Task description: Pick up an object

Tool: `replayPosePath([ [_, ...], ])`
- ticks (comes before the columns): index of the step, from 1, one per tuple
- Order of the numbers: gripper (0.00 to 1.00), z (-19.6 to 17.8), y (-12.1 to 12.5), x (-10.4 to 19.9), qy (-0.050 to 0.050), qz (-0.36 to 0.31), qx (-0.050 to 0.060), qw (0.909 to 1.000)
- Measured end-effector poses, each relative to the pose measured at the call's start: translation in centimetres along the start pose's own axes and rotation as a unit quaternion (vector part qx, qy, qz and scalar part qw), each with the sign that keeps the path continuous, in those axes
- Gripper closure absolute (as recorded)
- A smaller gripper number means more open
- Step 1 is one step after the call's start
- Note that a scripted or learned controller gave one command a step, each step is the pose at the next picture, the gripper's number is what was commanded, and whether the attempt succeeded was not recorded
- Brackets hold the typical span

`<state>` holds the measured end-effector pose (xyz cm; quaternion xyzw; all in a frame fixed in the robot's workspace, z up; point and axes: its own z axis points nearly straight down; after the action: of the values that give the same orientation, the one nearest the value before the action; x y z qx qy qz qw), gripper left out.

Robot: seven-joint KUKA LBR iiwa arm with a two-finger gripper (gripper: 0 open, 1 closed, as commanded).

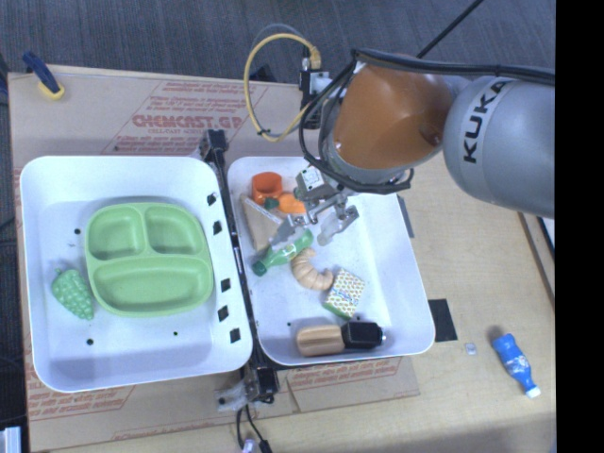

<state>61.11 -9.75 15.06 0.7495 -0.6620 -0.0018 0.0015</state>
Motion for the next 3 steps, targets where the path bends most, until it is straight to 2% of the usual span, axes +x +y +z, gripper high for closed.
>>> replayPosePath([
  [1,0.0,5.3,1.9,-0.7,-0.002,0.069,0.007,0.9976],
  [2,0.0,5.8,-1.4,-0.1,0.0,-0.021,0.003,0.9998],
  [3,1.0,4.6,-1.6,0.0,0.0,-0.02,0.004,0.9998],
])
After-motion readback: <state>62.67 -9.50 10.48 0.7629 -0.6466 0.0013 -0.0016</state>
